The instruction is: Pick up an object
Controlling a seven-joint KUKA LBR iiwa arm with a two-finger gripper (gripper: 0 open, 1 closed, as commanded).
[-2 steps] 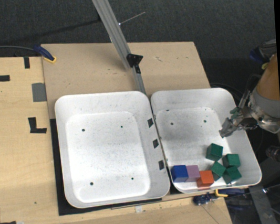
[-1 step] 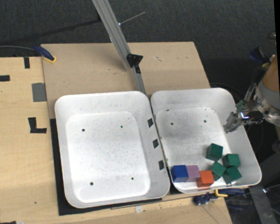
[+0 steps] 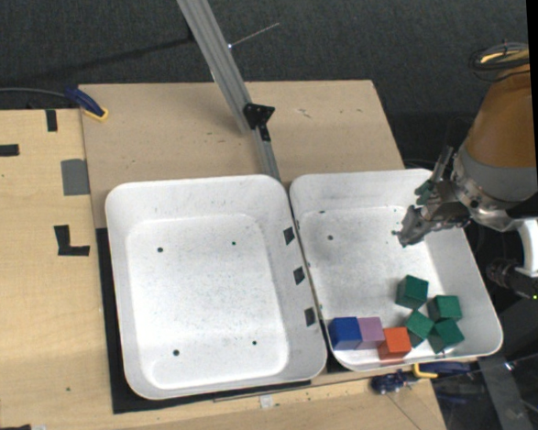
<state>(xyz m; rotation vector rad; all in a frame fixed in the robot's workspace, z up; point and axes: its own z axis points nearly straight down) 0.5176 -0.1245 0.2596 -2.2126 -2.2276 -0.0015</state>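
Observation:
In the right bin [image 3: 360, 203], several small blocks cluster near the front right corner: a blue block [image 3: 345, 331], a lilac block [image 3: 371, 330], an orange block [image 3: 395, 341] and three green blocks [image 3: 411, 291] [image 3: 445, 308] [image 3: 422, 324]. My gripper [image 3: 410, 231] hangs over the right side of this bin, above and behind the green blocks, apart from them. Nothing shows between its fingertips.
The left bin [image 3: 205, 278] sits beside the right one, with black clips along their shared rim. A slanted metal rail [image 3: 227, 70] runs from the top down to the bins' back edge. The wooden bench [image 3: 34, 272] extends to the left.

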